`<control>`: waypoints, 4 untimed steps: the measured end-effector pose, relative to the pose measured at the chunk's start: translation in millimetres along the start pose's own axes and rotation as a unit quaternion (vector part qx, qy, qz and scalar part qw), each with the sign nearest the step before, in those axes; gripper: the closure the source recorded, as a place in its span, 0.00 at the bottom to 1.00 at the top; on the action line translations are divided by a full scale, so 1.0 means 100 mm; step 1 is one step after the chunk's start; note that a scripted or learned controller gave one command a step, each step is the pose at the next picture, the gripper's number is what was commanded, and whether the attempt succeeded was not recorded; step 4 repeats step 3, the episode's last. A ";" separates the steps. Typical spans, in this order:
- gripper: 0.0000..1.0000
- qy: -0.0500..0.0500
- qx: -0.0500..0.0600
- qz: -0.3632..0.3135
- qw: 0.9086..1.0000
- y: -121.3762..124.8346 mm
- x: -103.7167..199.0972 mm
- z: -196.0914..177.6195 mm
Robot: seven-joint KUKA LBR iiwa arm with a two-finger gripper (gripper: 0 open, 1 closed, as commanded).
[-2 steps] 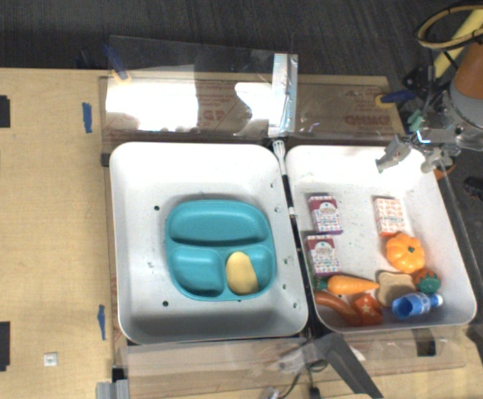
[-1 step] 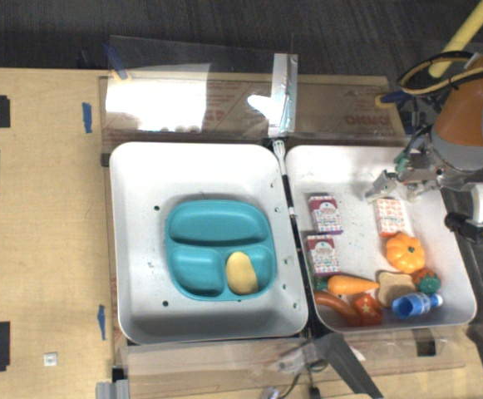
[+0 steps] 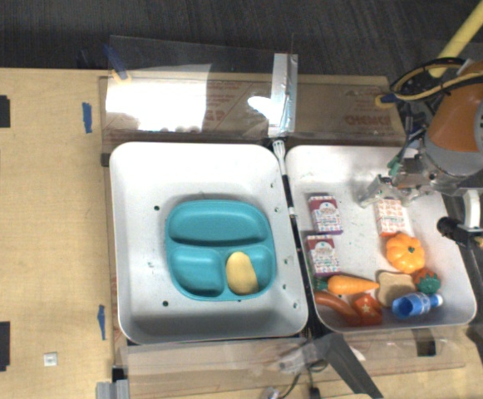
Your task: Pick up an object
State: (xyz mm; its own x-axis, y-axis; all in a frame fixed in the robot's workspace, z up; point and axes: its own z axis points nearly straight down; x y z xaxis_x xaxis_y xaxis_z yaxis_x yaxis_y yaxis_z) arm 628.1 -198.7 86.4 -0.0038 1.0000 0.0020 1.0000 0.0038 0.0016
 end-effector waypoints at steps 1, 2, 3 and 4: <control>1.00 -0.001 -0.002 0.000 1.000 0.01 -0.01 -0.12; 1.00 -0.001 -0.004 -0.005 1.000 0.42 0.63 -0.91; 1.00 0.000 0.000 0.011 1.000 -0.09 1.34 -0.99; 1.00 0.000 0.000 0.011 1.000 -0.09 1.34 -0.99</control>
